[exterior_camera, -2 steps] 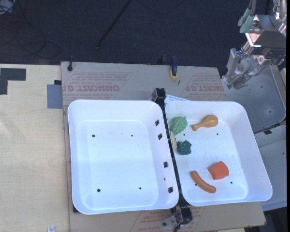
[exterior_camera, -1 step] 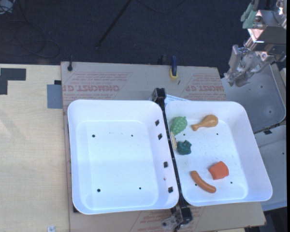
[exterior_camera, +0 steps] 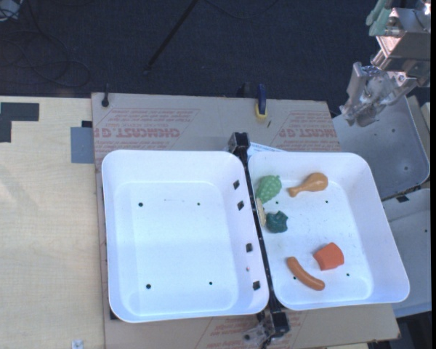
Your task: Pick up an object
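**Camera view: hand parked off the bins, toys waiting in the right bin**

Camera view shows the hand up at the top right, beyond the far right corner of the right bin and over a grey metal plate, well apart from every object. Whether it is released or clenched cannot be told at this angle and size.

Five small things lie in the right bin. A light green leafy toy and a dark green piece sit close to the divider between the bins. A tan drumstick lies toward the far side, an orange-red block nearer the front, and a sausage just beside it. The left bin rests alongside on the bench.
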Robot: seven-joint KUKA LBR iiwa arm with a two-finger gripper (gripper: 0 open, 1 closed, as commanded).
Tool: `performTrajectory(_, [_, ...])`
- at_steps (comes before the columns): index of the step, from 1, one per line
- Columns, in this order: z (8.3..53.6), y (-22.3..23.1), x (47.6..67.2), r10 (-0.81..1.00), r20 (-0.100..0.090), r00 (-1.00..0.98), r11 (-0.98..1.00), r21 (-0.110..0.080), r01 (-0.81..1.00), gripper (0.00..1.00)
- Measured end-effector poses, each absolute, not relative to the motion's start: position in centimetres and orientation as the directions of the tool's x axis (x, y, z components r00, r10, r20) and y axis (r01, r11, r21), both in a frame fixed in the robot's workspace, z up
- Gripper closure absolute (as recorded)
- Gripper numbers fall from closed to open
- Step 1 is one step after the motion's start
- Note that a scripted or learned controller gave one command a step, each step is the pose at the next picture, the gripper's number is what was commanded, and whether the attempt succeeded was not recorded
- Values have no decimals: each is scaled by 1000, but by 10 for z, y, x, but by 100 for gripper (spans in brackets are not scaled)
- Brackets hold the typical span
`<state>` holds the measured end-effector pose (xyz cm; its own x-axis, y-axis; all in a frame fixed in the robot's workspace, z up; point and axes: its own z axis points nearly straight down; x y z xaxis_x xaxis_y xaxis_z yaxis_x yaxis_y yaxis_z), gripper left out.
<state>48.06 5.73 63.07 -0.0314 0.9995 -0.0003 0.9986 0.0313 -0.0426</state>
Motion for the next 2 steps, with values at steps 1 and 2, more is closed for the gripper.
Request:
performTrajectory(1, [640, 58, 481, 999, 0, -33, 33, -44, 998, 100])
performTrajectory(2, [649, 58, 482, 999, 1, -35, 35, -43, 998, 100])
